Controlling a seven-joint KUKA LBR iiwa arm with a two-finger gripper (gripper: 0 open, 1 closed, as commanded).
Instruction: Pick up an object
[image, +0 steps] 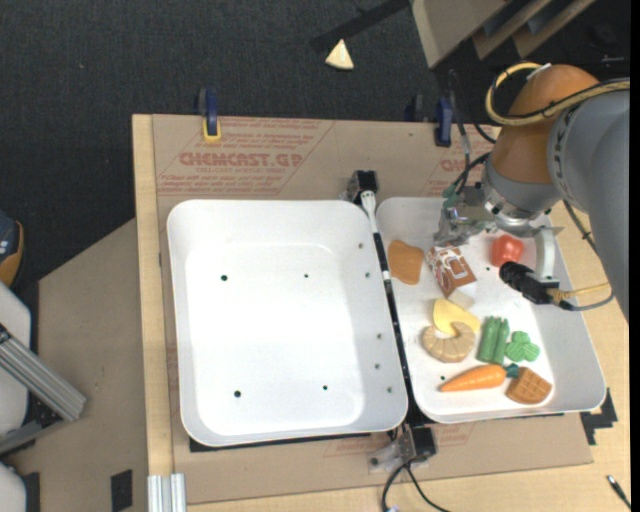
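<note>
My gripper hangs low over the far part of the right bin, reaching in from the right. Just in front of it lies a small brown and white carton. A red tomato-like piece sits close to its right side, and an orange-brown bread piece lies to its left. I see nothing held in the gripper.
Nearer the front of the right bin lie a yellow wedge, a tan pastry, a green vegetable, broccoli, a carrot and a waffle piece. The left bin stands beside it.
</note>
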